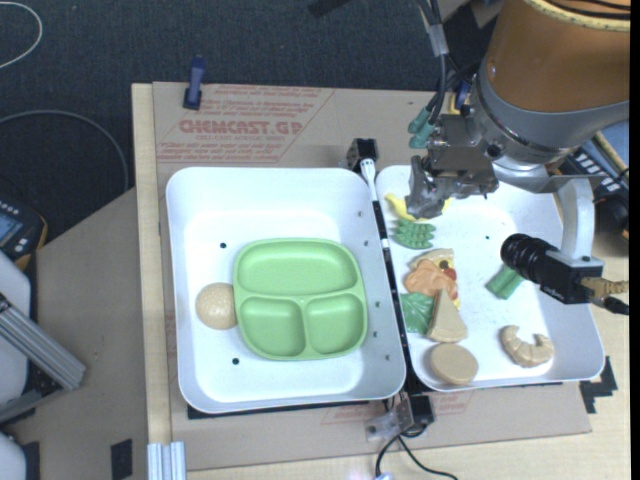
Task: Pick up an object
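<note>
My gripper [424, 204] hangs over the far left part of the right bin [575, 363], just above a small yellow piece [396, 206] and a green leafy piece [412, 234]. Nothing shows between its fingers. Further toward the front of that bin lie an orange and tan food piece [433, 274], a green wedge [416, 312], a tan wedge [447, 321], a round beige disc [452, 364], a curled shrimp-like piece [526, 346] and a small green block [504, 282].
The left bin [190, 198] holds a green divided plate [299, 297] and a beige ball [215, 306] at its left side. The bins stand on a cardboard sheet [240, 118]. A blue clip [194, 82] lies at its far edge.
</note>
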Available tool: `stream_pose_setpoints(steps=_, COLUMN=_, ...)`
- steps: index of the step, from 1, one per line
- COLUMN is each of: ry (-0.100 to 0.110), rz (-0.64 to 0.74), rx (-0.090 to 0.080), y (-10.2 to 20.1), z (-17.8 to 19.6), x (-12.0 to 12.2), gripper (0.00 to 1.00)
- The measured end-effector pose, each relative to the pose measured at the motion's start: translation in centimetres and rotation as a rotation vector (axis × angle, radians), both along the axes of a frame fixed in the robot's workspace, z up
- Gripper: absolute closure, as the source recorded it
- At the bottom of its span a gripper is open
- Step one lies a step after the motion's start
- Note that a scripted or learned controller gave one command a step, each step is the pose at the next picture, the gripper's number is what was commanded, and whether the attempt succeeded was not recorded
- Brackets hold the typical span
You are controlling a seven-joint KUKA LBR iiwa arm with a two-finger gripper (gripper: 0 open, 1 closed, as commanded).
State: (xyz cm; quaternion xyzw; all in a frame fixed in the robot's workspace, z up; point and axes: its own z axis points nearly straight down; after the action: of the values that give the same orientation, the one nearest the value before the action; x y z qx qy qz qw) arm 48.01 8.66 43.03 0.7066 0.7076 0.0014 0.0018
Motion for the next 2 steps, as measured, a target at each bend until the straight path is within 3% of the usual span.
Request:
stream_pose_setpoints(steps=1, ry=-0.001, rz=-0.011, rx=-0.002, y=-9.3, z=0.8, x=0.0, gripper=1.00)
stream_pose_setpoints(steps=2, ry=0.019, rz=-0.001, rx=0.000, y=-6.0, z=-12.3, x=-0.2, gripper=1.00)
